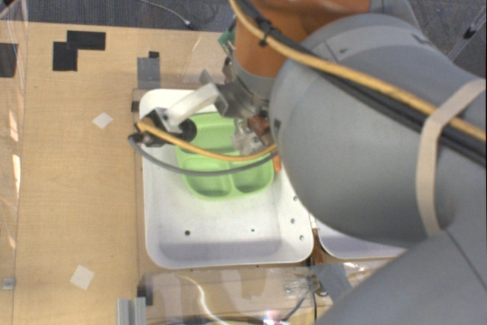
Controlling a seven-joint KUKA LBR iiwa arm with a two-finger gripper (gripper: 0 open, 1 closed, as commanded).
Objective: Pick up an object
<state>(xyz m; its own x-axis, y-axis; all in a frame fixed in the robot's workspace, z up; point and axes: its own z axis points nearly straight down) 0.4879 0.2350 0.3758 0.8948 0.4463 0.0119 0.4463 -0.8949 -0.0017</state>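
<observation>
The hand [245, 135] hangs over a green tray [221, 171] in the white bin [221, 240].

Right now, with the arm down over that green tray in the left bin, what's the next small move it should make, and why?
Probably a short straight descent onto the green tray. The gripper sits above the tray's back edge in the left bin, and nothing shows between its fingers, so no grasp is confirmed. I can't tell how the fingers are set.
</observation>
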